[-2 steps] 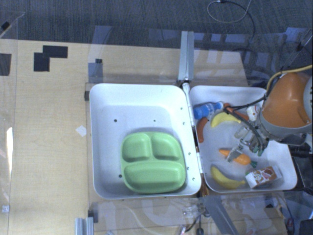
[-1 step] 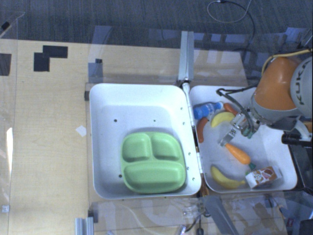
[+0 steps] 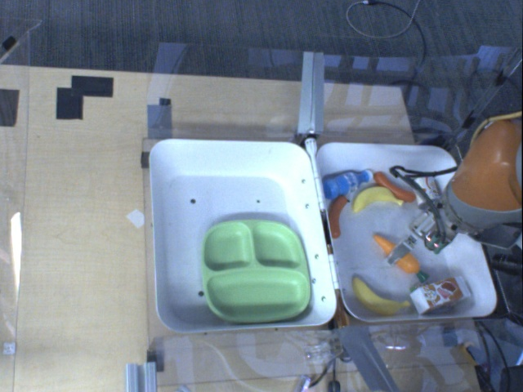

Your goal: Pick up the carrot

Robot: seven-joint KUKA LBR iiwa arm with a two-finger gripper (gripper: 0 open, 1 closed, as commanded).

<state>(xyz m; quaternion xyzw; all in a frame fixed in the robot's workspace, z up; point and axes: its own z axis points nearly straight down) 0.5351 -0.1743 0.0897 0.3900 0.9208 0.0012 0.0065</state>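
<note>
Hand (image 3: 406, 253) low in the right bin (image 3: 482, 300), lower right of frame; tips straddle the carrot (image 3: 394, 250) mid-bin, but grip width cannot be judged. Risks: fingers slip off the tapered carrot, or nudge the banana (image 3: 377, 296) below and the carton (image 3: 438, 294) at lower right, shifting the target.

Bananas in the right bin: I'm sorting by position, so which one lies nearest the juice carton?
The banana along the bin's near edge, just left of the juice carton. The other banana lies farther back, beside the blue bottle.
</note>
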